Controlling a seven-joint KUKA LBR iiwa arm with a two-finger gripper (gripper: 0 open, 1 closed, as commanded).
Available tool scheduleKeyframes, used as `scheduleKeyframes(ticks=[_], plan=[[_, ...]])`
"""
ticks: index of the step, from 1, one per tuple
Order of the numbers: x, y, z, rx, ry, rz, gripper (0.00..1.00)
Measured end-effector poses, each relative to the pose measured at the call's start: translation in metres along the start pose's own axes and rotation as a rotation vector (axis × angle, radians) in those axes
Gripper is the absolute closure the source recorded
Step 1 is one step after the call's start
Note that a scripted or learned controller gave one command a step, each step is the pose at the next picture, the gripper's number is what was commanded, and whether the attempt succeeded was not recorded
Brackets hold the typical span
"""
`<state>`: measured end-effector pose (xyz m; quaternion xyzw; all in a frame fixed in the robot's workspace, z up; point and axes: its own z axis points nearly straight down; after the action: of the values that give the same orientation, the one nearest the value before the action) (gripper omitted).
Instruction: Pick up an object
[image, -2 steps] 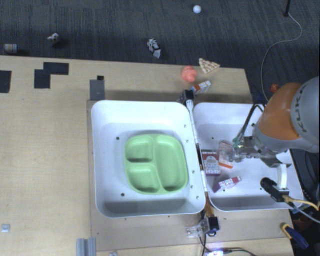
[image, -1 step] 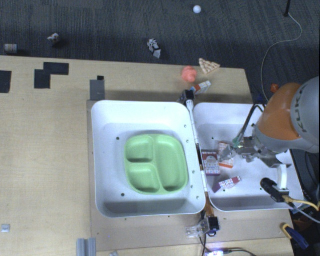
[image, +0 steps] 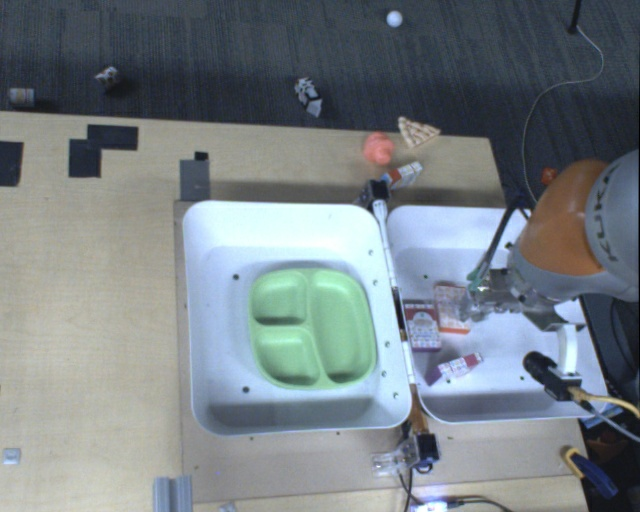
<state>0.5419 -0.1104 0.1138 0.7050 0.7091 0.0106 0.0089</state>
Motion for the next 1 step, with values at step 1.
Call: scheduleKeyframes(ticks=[1], plan=[[0.0,-0.0001,0.0001,0.0,0.0,0.0,0.0]])
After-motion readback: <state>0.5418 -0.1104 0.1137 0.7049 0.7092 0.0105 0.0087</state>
